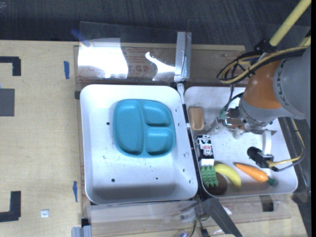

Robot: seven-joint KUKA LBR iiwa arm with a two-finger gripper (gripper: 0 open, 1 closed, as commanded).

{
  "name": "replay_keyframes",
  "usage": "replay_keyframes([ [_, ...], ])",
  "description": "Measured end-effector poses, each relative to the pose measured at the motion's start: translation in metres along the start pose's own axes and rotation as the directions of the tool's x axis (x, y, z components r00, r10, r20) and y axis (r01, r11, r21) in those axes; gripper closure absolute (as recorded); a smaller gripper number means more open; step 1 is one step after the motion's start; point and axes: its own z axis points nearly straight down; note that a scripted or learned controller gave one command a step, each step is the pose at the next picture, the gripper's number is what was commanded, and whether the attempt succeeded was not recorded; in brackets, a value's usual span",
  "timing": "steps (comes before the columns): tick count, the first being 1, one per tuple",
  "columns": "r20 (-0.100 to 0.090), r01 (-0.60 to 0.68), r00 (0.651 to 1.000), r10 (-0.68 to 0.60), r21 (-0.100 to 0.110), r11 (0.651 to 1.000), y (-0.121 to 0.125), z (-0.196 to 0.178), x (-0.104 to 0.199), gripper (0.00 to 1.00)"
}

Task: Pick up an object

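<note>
The right bin [286, 181] holds a tan block [196, 117] at its left wall. A small black-and-white box [204, 146] lies below the block. Along the bin's front lie a green brush-like piece [209, 175], a yellow banana [228, 174] and an orange carrot [253, 172]. A dark brown item [220, 184] is partly hidden under the banana. My gripper [233, 124] hangs low over the middle of this bin, right of the tan block and above the banana. Nothing shows in its grasp.
The left bin [98, 172] carries a blue divided plate [144, 127]. The grey arm with its orange band [264, 94] covers the right bin's upper right part. A black fitting with a cable [257, 155] sits just above the carrot. Clear plastic sheet [128, 58] lies behind the bins.
</note>
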Motion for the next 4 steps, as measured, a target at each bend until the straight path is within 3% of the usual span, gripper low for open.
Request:
replay_keyframes([
  [1, 0.001, 0.014, 1.0, -0.014, -0.001, 1.0, 0.073, -0.06, 0.009, 0.0],
  [2, 0.002, 0.194, 0.981, -0.194, 0.001, 0.981, 0.072, -0.106, 0.009, 0.0],
  [3, -0.003, 0.21, 0.978, -0.21, 0.014, 0.978, 0.033, -0.01, 0.007, 0.0],
  [4, 0.001, 0.258, 0.966, -0.258, -0.002, 0.966, 0.009, -0.099, 0.023, 0.0],
])
